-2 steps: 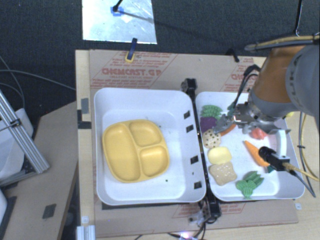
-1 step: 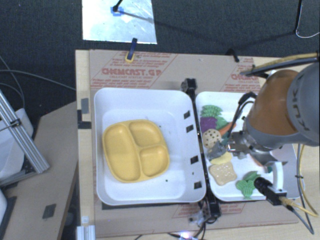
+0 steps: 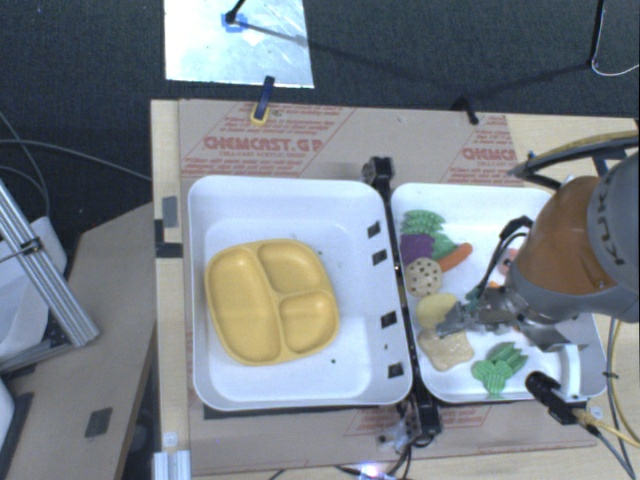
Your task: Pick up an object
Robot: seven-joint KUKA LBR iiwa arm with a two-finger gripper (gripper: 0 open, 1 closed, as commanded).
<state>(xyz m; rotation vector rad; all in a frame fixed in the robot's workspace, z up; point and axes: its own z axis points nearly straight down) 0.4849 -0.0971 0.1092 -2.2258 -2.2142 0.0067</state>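
Low in the right shallow white bin (image 3: 560, 393), the gripper (image 3: 455, 320), whose state I cannot tell, sits beside a pale yellow rounded toy (image 3: 433, 308) and a beige toast-like slice (image 3: 447, 350).

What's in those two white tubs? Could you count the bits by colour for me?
Yellow: 3, the divided tray, a round lump, a tan slab
Green: 2, leafy pieces
Purple: 1
Orange: 1, carrot
Speckled cookie: 1
Total: 8 that I can make out
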